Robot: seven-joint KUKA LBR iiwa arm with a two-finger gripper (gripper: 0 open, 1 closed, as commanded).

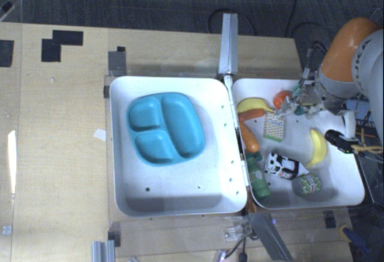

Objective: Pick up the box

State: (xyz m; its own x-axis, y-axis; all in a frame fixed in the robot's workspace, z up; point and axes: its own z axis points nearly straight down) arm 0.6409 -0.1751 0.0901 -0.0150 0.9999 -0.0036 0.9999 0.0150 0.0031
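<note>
The claw (295, 101) hangs over the right bin (354, 195), just above the patterned box (274, 128). Whether it grips the box cannot be told. Toys crowd round the box.

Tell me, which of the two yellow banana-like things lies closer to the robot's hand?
The banana at the right bin's upper left, beside the orange carrot. The other yellow one lies farther down, below the hand.

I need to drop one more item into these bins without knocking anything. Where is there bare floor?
The left bin has bare floor along its near and right walls, around the blue divided plate. The right bin is crowded: bananas, carrot, patterned box and gripper fill it, leaving one small patch between box and yellow banana.
</note>
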